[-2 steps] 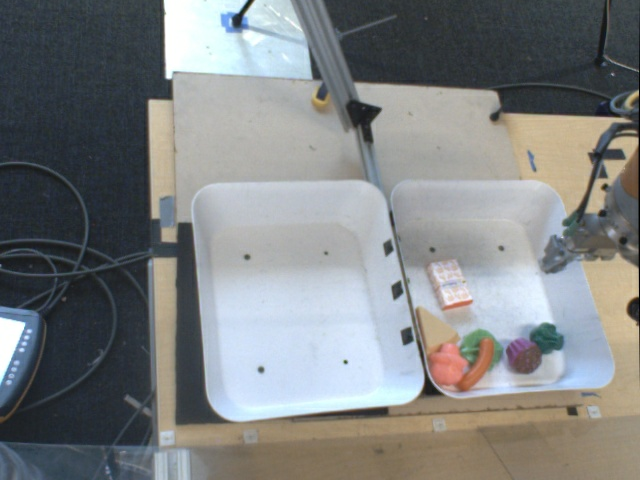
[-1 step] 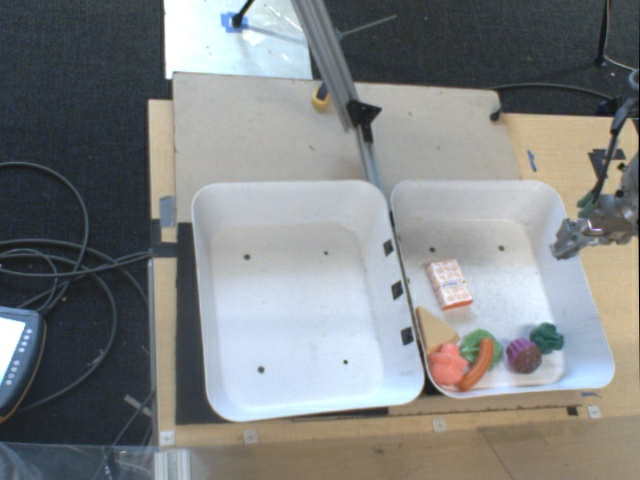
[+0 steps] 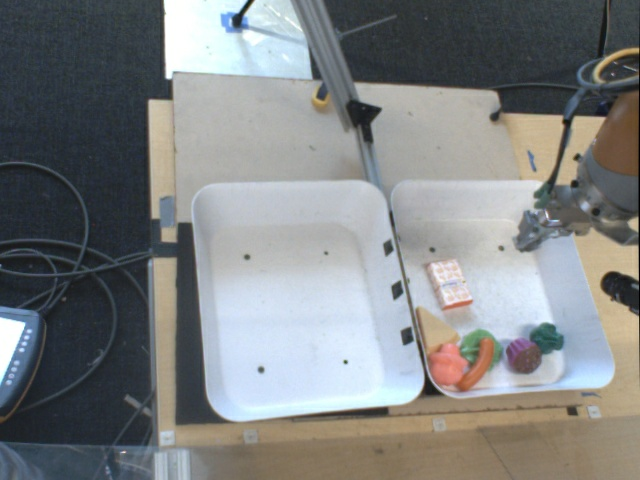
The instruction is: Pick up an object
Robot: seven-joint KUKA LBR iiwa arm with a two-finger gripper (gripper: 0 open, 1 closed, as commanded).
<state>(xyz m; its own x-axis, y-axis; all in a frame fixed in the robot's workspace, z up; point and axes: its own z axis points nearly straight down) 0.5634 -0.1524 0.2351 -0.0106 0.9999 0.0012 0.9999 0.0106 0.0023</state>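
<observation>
My gripper (image 3: pixel 530 234) hangs over the right part of the right bin (image 3: pixel 500 200), above and to the right of a small pink and white carton (image 3: pixel 449 284). I see nothing between its fingers. Along the bin's front edge lie a tan wedge (image 3: pixel 433 324), an orange-red round toy (image 3: pixel 447 364), a green leafy piece (image 3: pixel 476 342), an orange carrot-like stick (image 3: pixel 478 363), a purple round toy (image 3: pixel 523 355) and a dark green broccoli-like piece (image 3: pixel 547 338). The gripper stands well clear of that cluster.
The left bin (image 3: pixel 290 298) adjoins the right one along a shared wall with black clips (image 3: pixel 396 290). A grey pole (image 3: pixel 335 58) slants across the back of the bench. Cables lie on the dark floor at the left, near a tablet (image 3: pixel 15 353).
</observation>
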